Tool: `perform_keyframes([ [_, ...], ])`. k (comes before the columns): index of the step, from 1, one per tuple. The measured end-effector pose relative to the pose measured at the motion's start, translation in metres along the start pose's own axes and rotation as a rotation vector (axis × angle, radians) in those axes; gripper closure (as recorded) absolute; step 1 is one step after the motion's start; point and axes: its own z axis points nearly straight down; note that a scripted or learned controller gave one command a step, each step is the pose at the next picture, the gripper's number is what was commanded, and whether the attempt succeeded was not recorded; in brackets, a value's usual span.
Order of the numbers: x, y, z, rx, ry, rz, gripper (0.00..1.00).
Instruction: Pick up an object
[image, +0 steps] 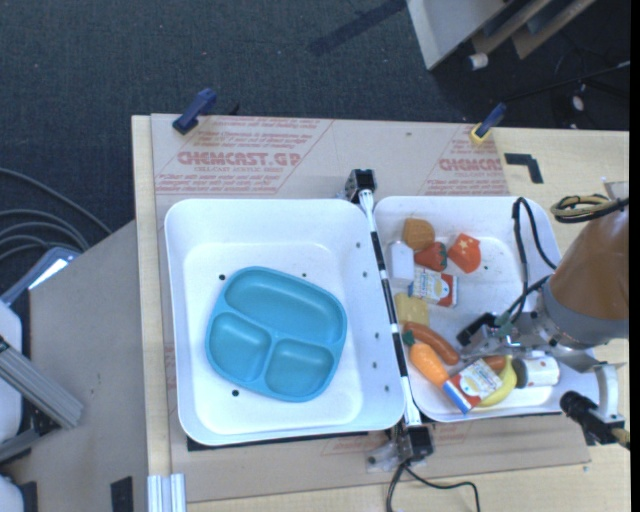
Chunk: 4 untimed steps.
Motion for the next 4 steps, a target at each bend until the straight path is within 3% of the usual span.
perform_keyframes([
  [1, 0.000, 0.000, -0.010, -0.001, 0.000, 0.001, 1.00],
  [2, 0.000, 0.000, -0.010, -0.001, -0.001, 0.000, 0.00],
  [3, 0.002, 0.121, -0.002, -0.001, 0.000, -0.001, 0.00],
  [4, 0.001, 0.121, -0.012, -0.002, -0.002, -0.003, 1.00],
])
